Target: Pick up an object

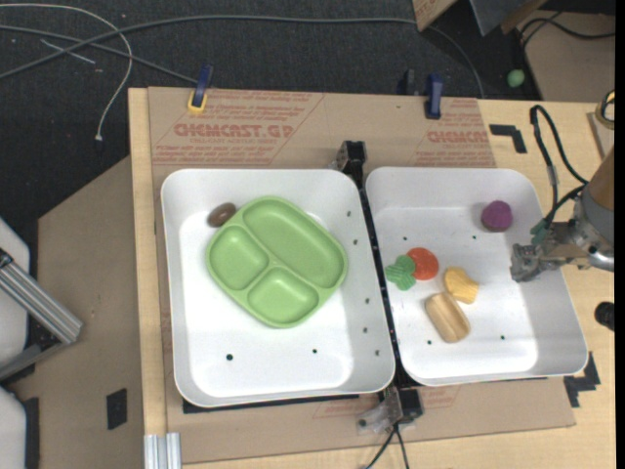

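In the right bin point(469, 360), toward its front, you have a tan bread-like piece point(447, 318) lying flat, its long axis running from upper left to lower right. Just beside its upper end sits a small yellow piece point(461, 285), and to the left of that an orange-red piece point(423, 263) touches a green leafy one point(400, 274). A purple ball point(497, 215) rests well apart, near the bin's far right corner. Your gripper point(527, 260) hovers at the right wall of this bin with nothing between its fingers; you cannot tell from here whether they are spread or closed. In the left bin point(195, 360) a green divided plate point(277, 260) lies tilted, with a small brown object point(223, 215) touching its upper left edge.
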`<state>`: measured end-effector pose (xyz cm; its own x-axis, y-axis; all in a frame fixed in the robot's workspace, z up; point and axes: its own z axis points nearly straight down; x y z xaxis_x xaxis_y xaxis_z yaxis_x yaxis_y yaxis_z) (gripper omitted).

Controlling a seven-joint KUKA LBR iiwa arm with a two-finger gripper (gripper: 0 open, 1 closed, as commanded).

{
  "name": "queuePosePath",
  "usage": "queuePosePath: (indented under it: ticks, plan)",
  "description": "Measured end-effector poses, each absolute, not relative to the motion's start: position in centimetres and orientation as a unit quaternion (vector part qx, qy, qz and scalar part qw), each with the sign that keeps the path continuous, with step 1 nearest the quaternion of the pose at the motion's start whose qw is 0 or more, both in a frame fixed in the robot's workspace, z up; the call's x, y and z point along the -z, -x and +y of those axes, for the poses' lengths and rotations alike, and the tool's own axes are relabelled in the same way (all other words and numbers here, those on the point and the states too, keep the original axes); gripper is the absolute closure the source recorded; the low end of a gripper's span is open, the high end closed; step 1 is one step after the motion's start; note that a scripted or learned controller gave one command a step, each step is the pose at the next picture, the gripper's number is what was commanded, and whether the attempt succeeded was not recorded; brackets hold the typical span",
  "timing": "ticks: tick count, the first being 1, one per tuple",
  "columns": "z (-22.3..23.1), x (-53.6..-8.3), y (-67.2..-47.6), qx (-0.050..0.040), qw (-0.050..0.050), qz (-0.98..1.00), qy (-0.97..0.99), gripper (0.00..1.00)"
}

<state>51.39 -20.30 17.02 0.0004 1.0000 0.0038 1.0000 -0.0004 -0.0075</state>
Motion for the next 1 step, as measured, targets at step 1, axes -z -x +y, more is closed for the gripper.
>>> queuePosePath:
  ticks: [1]
  plan:
    - [-21.19, -11.31, -51.26, -0.0010, 0.003, -0.707, 0.707, 0.00]
